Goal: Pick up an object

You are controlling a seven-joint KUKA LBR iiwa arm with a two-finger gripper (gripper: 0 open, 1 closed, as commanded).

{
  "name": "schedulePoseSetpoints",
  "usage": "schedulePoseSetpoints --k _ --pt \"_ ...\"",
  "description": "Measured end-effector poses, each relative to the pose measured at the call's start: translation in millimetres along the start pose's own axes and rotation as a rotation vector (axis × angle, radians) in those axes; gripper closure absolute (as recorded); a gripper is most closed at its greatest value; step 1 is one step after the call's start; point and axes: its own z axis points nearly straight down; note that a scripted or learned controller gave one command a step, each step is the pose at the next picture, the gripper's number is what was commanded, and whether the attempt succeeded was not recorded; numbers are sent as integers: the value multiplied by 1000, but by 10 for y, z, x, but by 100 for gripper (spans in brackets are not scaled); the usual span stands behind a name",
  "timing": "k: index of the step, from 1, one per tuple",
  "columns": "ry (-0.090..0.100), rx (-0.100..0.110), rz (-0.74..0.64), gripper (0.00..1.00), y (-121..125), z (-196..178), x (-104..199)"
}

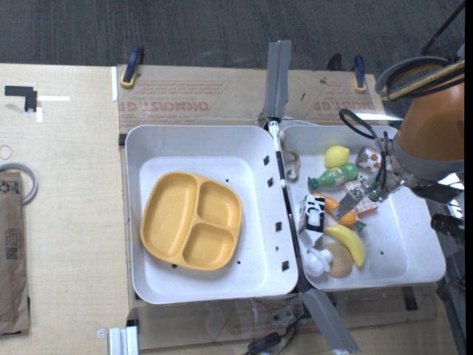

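The claw [367, 193], grip state unclear, hovers just right of the small orange carrot-like toy [346, 207], lying diagonally.

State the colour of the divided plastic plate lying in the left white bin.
Yellow-orange all over, with no pattern; the divided three-compartment plastic plate shows best in the overhead camera view.

Divided plate [192, 221], mustard yellow, in the white left bin [140, 198]. White right bin [414, 261]: yellow lemon [336, 155], green bottle [334, 176], yellow banana [349, 242], orange carrot [346, 211], black-and-white card [315, 213]. Counter [59, 146] was pale tan.
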Motion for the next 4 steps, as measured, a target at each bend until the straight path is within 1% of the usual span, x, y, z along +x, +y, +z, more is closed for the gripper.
schedulePoseSetpoints --k 1,2,3,4 --pt "-9 -16 26 0 117 676 -104" --pt "-3 -2 94 0 408 -150 -632" --pt "0 -1 -208 0 -224 878 58" --pt "-1 -1 -296 0 -421 839 261"
